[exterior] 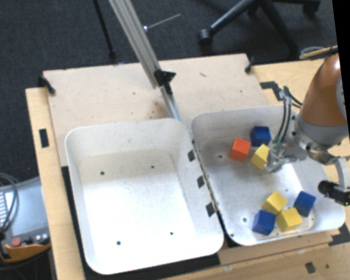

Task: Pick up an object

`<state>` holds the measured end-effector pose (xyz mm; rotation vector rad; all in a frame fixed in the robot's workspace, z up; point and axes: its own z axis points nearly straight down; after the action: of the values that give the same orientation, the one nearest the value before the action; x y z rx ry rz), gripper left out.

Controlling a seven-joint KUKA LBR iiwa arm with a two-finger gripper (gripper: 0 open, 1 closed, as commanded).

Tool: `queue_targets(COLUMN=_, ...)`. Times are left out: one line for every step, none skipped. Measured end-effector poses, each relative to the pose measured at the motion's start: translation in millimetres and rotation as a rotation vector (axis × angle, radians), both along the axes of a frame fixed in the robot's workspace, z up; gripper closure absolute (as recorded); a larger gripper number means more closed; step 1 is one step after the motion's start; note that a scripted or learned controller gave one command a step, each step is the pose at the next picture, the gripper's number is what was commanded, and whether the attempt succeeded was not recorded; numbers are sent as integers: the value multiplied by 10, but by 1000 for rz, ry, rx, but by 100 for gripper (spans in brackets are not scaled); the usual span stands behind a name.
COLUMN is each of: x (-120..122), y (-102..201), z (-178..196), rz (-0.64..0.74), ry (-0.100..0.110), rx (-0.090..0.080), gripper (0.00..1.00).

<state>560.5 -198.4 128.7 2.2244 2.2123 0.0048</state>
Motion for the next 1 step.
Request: queue_targets(x=94, y=-5, z=472, rz=8, ry=-2, rx=-2, gripper=100)
